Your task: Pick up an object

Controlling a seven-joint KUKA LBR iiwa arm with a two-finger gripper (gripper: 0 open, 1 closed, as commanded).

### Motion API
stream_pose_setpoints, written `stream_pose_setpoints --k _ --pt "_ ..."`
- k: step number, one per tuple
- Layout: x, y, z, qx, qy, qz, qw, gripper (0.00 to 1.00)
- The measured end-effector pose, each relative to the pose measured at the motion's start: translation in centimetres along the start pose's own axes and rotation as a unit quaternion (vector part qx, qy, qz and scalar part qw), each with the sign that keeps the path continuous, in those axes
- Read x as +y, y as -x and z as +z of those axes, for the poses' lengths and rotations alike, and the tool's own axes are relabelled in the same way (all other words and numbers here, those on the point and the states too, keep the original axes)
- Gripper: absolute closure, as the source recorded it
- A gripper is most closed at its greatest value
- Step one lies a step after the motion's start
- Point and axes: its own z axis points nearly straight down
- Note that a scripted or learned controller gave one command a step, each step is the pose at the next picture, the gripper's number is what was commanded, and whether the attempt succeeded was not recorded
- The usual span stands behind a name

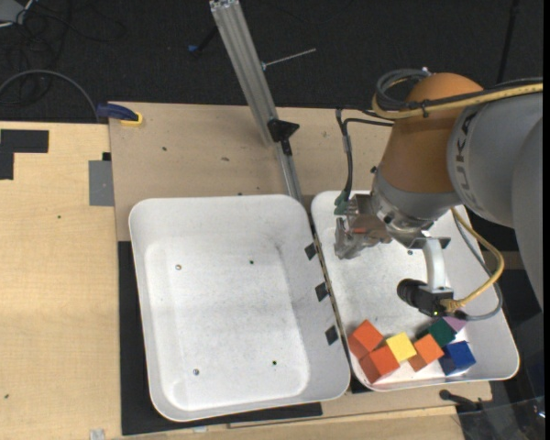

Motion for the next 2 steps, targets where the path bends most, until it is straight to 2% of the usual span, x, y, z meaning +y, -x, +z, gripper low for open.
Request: stream_pose_setpoints --k 1,2 --pt "-0.01 0.01 0.04 0.000 0.000 0.000 1.0000 0.00" --pt "0.01 0.20 -0.94 0.000 -0.001 0.000 1.0000 1.00"
